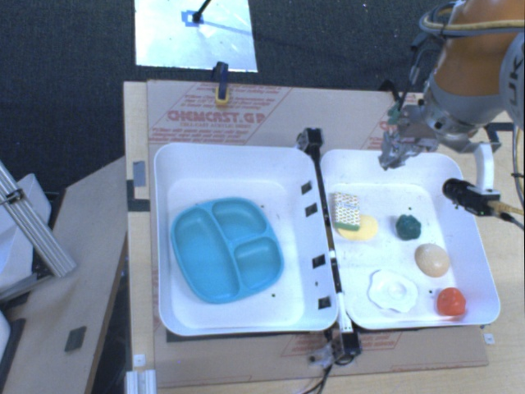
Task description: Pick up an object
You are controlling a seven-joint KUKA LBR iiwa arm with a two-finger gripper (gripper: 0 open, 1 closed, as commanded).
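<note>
Gripper (397,156) above right bin (484,257) far edge; jaws state unclear. Centre over green toy (408,226), descend straight, avoid sponge (347,210).

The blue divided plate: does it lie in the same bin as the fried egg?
No. The blue divided plate lies in the left bin, while the fried egg lies in the right bin.

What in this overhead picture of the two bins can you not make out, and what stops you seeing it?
1. Gripper, camera view: small and blurred against the bench, so open or shut cannot be told.
2. Arm: cut off by the top and right edges.
3. Sponge: overlaps a yellow piece, hiding part of it.
4. Dark green lump: too small to identify.
5. Printed lettering behind the bins: partly covered by the bin rim.
</note>
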